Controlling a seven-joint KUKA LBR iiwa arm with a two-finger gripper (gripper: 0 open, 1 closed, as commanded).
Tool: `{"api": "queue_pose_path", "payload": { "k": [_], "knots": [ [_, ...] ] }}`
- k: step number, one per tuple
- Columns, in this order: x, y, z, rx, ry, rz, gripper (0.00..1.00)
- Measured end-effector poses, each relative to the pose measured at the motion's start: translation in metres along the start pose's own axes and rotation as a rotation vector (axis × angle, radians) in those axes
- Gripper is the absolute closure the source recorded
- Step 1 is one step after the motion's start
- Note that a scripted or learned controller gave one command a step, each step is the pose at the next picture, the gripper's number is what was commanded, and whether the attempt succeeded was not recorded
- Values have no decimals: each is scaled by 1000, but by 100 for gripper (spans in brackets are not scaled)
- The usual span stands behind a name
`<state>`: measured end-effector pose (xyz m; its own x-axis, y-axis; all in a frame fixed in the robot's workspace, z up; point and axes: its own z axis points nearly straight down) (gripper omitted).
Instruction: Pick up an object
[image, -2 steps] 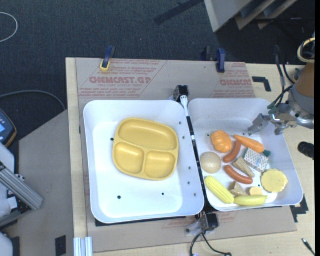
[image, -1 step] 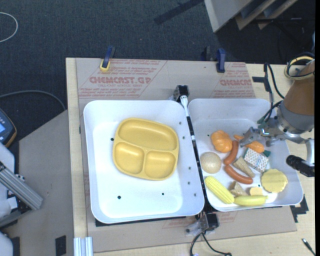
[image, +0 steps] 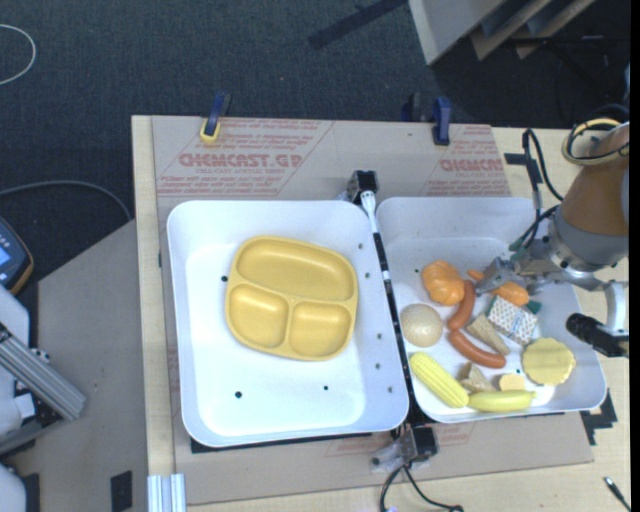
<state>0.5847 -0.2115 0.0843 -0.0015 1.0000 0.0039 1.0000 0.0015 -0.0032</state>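
Yellow divided plate (image: 292, 298), white bins (image: 200, 250), red sausage (image: 477, 347), orange-banded arm (image: 598, 200)

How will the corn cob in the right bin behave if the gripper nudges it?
The corn cob looks rounded and elongated, so it would probably roll sideways. It lies against the banana, which may block it. Looks like plastic: likely light, stiff.

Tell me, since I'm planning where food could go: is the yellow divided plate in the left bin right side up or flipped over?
Right side up. The yellow divided plate lies flat in the left bin, its three recessed compartments facing up.
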Motion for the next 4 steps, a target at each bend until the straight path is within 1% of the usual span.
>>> {"api": "queue_pose_path", "payload": {
  "k": [1,2,3,4],
  "knots": [
    [-1,1,-11,-3,-3,1,100],
    [-6,0,-75,-12,-8,1,100],
    [-13,-6,-127,-11,-8,2,100],
    [-13,-5,-142,-8,-7,1,100]
  ]
}}
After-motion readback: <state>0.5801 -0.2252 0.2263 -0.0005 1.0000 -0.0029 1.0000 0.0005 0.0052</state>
